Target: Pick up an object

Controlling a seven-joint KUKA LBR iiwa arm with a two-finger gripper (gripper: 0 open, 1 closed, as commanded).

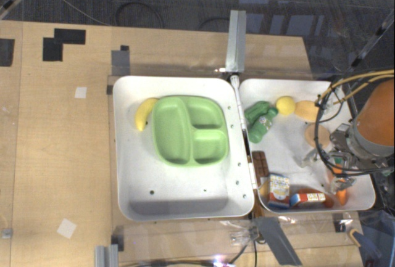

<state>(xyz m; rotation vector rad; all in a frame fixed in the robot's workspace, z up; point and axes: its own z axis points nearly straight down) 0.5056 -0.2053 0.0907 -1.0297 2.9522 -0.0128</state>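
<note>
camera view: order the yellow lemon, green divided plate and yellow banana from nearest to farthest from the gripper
1. Round yellow lemon, right bin, up and left of the gripper.
2. Green divided plastic plate, middle of the left bin.
3. Curved yellow banana, at the plate's far left edge.

Even light, perhaps slightly soft.

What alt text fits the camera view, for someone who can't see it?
A grey arm with an orange band reaches from the right over the right bin, which holds a green bottle, a yellow ball, a small carton and other items. The left bin holds a green divided tray with a banana beside it.
</note>
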